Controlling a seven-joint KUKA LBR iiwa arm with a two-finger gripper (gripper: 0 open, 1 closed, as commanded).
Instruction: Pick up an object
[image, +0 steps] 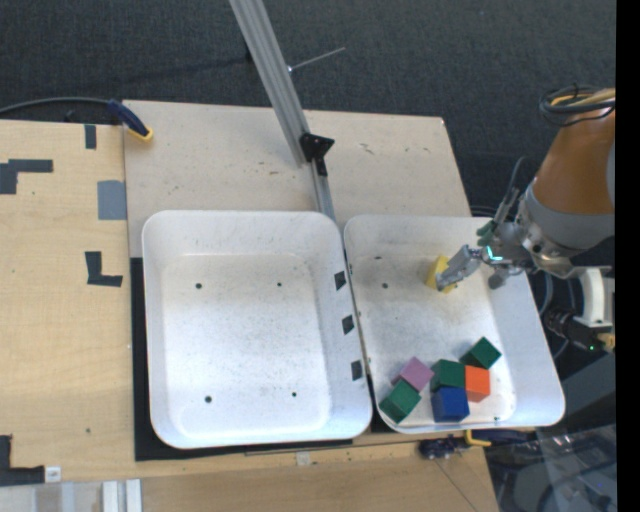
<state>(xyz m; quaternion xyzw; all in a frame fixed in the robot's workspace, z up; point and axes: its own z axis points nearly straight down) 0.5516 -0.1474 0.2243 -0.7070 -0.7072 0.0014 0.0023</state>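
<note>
arm (575, 190) low over right bin (400, 250), gripper (456, 272) at yellow block (439, 270)

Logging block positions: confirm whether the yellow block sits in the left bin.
No. The yellow block is over the right bin, at the end effector, apart from the block cluster near that bin's front.

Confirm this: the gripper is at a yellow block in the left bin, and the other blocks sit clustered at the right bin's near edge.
Wrong bin. The camera view shows the gripper at the yellow block in the right bin, not the left. The other blocks do cluster at the right bin's near edge.
</note>
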